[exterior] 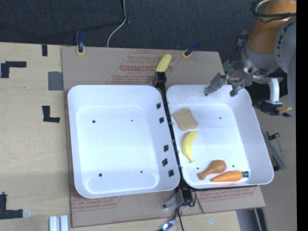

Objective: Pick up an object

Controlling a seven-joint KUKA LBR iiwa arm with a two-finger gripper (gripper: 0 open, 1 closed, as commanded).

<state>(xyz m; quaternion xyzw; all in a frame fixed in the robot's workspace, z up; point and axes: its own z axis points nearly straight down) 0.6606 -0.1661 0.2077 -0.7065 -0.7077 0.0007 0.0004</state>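
The bench (29, 129) filled the lower frame, pale wood with black tape marks at the left, and a brown cardboard sheet (139, 66) lay over it, clamped at its top edge, probably to keep the bins from sliding. Behind it, across the top of the frame, hung a dark cloth backdrop (57, 8) with a thin white cable trailing down it.

The left bin (115, 134) sat at frame centre-left, fastened to the right bin (250, 129) along a shared clipped seam, which likely kept both in fixed positions for the program.

The arm (272, 23) entered at upper right, its orange band above the wrist, and the gripper (224, 86) hung over the right bin's top rim with its fingers spread wide and nothing between them, seemingly poised before a descent.

All candidates lay in the right bin: a bread slice (185, 119) near the seam, a banana (189, 145) just below it, and a drumstick (212, 169) touching a carrot (227, 176) at the lower edge.
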